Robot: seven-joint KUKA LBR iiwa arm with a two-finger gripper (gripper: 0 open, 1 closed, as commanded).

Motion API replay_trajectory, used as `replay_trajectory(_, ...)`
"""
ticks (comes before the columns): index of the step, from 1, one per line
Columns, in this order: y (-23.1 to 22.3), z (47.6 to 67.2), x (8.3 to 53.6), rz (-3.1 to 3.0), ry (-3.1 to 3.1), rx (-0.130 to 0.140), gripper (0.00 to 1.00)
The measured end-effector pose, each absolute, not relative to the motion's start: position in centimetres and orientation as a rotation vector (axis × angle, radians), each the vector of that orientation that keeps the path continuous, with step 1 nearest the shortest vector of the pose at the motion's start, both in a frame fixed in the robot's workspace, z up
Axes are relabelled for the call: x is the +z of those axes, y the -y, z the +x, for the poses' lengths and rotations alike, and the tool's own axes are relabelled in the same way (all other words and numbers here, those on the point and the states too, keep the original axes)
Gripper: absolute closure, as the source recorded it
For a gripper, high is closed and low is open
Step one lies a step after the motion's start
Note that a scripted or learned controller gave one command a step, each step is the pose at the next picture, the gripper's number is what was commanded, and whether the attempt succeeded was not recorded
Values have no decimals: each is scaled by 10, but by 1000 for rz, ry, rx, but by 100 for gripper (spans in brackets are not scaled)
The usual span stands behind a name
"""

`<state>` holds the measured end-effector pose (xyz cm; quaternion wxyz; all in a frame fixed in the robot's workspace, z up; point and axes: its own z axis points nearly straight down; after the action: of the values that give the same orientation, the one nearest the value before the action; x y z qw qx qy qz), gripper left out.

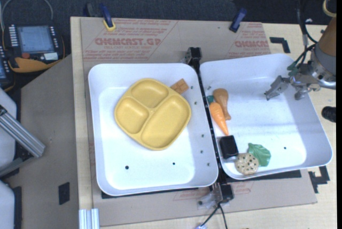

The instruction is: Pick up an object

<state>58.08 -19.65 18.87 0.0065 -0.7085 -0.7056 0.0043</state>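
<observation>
Carrot (218, 117) lies by the right bin's (299, 137) left wall; my gripper (287, 89) hovers well apart, fingers spread, grasping nothing.

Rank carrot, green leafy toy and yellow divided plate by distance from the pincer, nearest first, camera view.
From the pincer at the right bin's upper right:
1. Carrot, right bin's left edge.
2. Green leafy toy, right bin's lower edge; close to the carrot's distance.
3. Yellow divided plate, left bin.

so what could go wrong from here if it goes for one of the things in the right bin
The carrot, black block, cookie and green piece crowd the right bin's left wall, so the fingers may hit the wall or nudge a neighbour. The gripper hovers well away from them and could close on nothing.
</observation>
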Motion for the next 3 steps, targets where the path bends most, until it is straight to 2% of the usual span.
replay_trajectory(1, 196, 584, 198, -2221, 2221, 1, 0)
replay_trajectory(3, 198, 590, 92, -2226, 2224, 1, 0)
